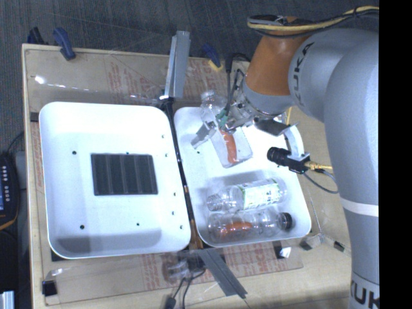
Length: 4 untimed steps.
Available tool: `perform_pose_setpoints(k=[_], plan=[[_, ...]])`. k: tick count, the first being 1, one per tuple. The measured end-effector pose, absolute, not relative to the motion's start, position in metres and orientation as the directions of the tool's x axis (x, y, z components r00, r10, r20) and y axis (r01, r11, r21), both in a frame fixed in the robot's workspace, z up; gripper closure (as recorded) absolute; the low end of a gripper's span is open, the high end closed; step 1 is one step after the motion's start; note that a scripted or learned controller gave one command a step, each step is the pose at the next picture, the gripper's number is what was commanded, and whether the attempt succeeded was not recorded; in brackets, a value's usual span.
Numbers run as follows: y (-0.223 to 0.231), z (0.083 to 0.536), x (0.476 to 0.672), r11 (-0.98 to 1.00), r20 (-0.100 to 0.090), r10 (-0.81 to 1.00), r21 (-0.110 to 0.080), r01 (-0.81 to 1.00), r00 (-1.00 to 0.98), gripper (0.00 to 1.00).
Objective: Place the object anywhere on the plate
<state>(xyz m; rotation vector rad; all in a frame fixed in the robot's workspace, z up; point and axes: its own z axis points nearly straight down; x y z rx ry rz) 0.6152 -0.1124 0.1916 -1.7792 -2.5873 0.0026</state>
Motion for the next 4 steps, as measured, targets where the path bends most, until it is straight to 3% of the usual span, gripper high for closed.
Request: perform_pose_setpoints(k=[1,2,3,4], plan=[[-0.054,0.226,0.579,0.688,0.003,0.726,-0.003,0.726,-0.688,1.0],[-0.034,0.311,0.616,0.623,-0.001,0.782,-0.002,0.782,-0.623,1.0],[-0.001,0.31,0.629,0.746,-0.002,0.666,0.0,0.666,-0.746,1.0],[0.014,0.254,0.614,0.954,0.003,0.3,-0.002,0.3,-0.954,1.0]])
